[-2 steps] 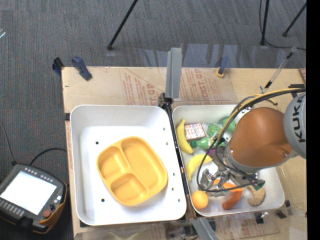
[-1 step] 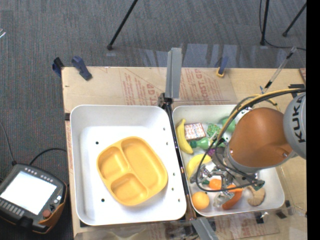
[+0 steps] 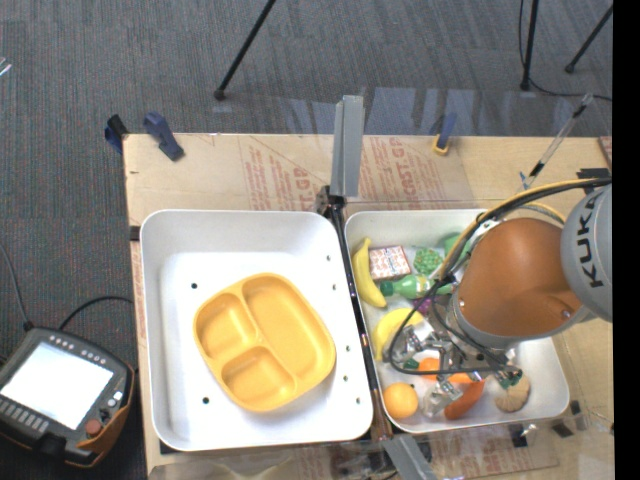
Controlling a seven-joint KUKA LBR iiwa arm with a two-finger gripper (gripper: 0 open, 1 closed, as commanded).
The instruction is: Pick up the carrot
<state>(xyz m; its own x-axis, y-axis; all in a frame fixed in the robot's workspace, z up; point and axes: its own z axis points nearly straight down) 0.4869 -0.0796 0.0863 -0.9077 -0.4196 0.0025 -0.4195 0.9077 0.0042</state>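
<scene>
Your tool point(image 3: 447, 368) hangs low in the right bin point(image 3: 556, 373), over the carrot point(image 3: 464, 400), which lies near the front wall between an orange point(image 3: 401, 400) and a beige piece point(image 3: 513, 396) (whether it is clenched, you cannot tell). The left bin point(image 3: 170, 238) holds a yellow divided plate point(image 3: 262, 339).

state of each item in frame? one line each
yellow tray: flat in left bin, holding nothing
carrot: lying in right bin, under the pincer
orange: resting in right bin's near corner
banana: lying along right bin's left wall
</scene>
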